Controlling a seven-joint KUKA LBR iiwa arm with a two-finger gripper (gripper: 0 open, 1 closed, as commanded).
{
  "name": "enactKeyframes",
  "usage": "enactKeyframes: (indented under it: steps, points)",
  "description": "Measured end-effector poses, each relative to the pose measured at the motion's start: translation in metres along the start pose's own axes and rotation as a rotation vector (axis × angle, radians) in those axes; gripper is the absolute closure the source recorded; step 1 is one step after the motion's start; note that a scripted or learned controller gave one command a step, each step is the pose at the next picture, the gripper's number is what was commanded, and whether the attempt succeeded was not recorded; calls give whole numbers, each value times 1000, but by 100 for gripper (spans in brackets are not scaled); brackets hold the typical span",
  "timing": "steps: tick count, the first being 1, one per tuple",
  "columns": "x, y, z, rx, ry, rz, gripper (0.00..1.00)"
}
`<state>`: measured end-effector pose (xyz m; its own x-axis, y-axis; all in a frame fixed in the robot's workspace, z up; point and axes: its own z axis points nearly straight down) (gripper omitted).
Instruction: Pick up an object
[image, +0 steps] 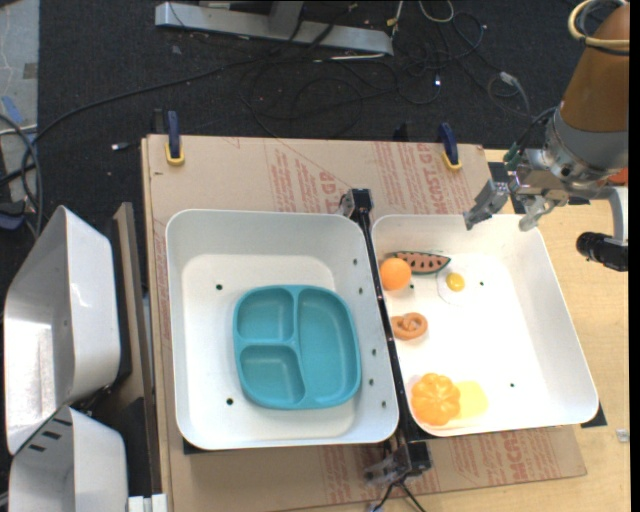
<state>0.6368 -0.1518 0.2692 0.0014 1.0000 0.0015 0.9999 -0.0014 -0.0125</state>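
Note:
The right bin (540, 330) holds small toy foods along its left side. A watermelon slice (420, 263) lies near the top, with a small orange ball (396, 274) beside it and a fried egg (455, 283) to its right. Below them sit a brown pretzel-like piece (409, 325) and a larger orange fruit (436, 398) on a yellow patch (472, 400). My gripper (508, 210) hangs above the bin's far right rim, open, its two fingers spread with nothing between them. It is well apart from all the objects.
The left bin (200, 300) carries a teal divided plate (297, 346). The bins stand on a cardboard sheet (300, 170) held by clamps (175, 140). White containers (55, 310) stand at the far left. Cables lie on the dark floor behind.

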Motion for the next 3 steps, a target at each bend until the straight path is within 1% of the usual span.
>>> enactKeyframes:
  steps: [1, 2, 3]
  points:
    - [0, 2, -8, -13, -2, -2, 0]
    - [1, 2, 56, -8, -1, -1, 0]
    - [8, -5, 114, -8, -1, -1, 0]
